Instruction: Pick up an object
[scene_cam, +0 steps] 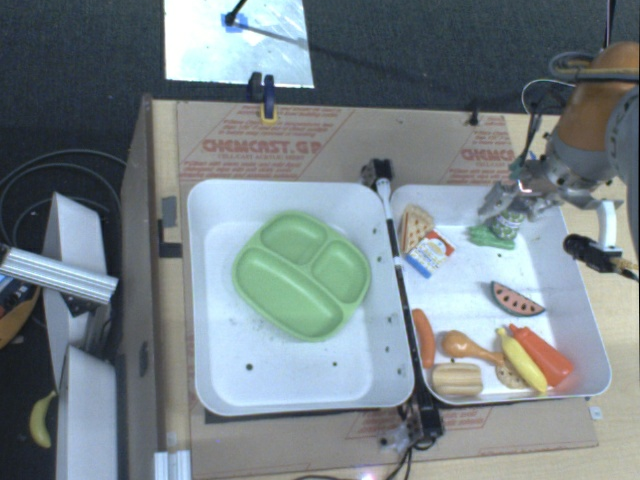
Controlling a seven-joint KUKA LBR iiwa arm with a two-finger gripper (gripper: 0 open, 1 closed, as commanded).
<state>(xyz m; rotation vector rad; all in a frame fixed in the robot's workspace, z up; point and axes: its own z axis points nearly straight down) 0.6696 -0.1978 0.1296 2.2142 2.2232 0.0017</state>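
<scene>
Camera view: gripper (510, 211) low over green toy (495, 233) at right bin's (585, 298) far end, seemingly to grasp it; finger state impossible to tell.

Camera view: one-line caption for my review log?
Gripper lowered onto green toy in right bin; green divided plate in left bin.

Dark carpet floor (80, 58) surrounds a cardboard-covered tabletop (300, 138); a shiny metal sheet (238, 28) lies on the floor behind it.
</scene>
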